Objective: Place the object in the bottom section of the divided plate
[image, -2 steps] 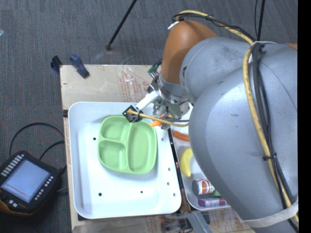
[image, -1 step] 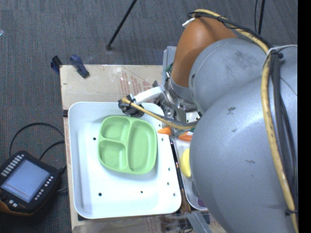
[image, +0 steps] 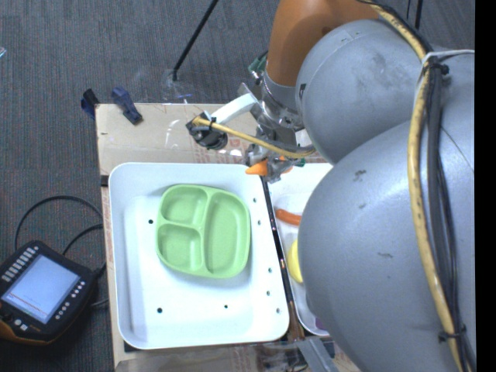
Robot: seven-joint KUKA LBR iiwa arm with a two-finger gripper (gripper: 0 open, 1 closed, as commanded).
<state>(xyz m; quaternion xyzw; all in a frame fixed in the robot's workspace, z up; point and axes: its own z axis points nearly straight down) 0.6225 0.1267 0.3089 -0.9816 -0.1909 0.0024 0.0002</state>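
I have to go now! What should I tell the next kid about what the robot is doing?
Tool: over the top edge between the bins, with a small orange object at its tip; whether it is truly held is unclear.
Green divided plate: in the left bin, nothing in its sections.
Done: nothing placed yet.
Left: bring the object over the plate and drop it in the bottom section.

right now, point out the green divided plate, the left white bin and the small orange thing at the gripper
green divided plate [image: 205,231]: camera view, on its central divider ridge.
left white bin [image: 194,316]: camera view, on its bare floor below the plate.
small orange thing [image: 256,170]: camera view, on its visible orange tip near the bins' divide.
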